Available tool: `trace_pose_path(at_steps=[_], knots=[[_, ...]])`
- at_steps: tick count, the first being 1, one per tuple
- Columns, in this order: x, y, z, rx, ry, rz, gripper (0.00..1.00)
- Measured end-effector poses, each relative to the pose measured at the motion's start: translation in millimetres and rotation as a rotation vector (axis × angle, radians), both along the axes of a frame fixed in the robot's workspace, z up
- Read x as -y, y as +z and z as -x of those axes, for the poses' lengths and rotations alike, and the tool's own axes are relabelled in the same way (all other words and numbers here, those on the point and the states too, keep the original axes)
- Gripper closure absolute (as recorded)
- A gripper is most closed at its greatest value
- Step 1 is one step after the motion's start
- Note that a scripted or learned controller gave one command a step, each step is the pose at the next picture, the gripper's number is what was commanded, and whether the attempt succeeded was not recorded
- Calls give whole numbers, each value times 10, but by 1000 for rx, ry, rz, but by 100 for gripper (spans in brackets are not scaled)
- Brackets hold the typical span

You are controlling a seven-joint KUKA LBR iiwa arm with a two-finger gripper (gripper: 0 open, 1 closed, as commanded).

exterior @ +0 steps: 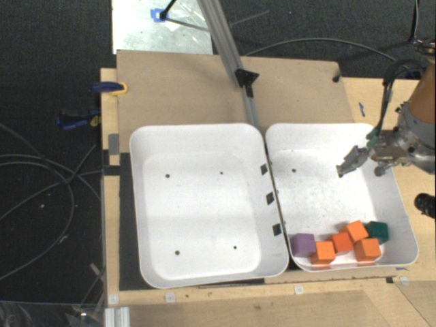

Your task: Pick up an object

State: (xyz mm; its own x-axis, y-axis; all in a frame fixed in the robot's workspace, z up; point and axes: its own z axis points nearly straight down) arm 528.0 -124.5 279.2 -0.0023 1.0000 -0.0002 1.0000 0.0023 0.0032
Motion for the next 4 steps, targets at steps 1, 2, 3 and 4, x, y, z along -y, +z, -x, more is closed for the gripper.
trace_pose_path(at_steps=[1, 2, 3, 4], knots=[[1, 112, -11, 4, 3, 0, 100], [-294, 960, -342, 10, 8, 1, 100], [-550, -132, 302, -11, -1, -3, 100], [-451, 231, 127, 3, 1, 1, 100]])
